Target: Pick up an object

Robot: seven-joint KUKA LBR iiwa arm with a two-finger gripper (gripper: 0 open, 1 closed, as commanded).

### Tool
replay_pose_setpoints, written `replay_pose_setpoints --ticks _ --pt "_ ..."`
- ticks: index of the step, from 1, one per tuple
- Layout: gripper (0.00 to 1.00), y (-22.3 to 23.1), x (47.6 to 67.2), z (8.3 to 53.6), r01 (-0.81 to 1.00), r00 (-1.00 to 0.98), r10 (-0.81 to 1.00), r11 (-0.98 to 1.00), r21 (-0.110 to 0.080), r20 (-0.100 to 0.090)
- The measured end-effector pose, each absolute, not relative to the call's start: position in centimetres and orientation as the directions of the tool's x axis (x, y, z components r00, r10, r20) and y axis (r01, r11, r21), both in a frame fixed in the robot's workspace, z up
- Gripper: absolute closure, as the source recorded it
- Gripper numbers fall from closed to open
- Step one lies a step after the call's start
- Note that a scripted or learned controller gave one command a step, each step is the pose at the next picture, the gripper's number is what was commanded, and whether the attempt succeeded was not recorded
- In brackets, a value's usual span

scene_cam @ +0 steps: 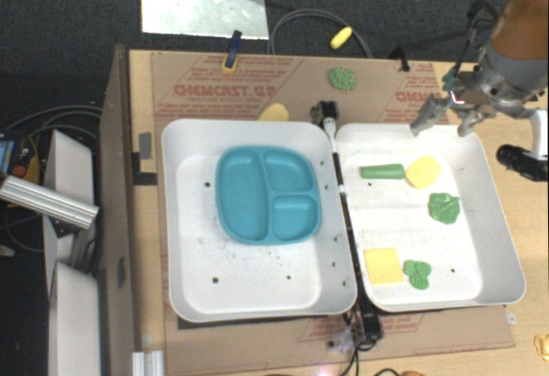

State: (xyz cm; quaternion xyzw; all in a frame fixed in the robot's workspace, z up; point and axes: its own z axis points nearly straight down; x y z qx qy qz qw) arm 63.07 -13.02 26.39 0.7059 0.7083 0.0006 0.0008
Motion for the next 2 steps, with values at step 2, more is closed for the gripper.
replay_pose_setpoints --ticks 2 --pt "0.0 -19.5 63.7 8.3 1.0 0.001 1.0 -0.001 0.003 -0.002"
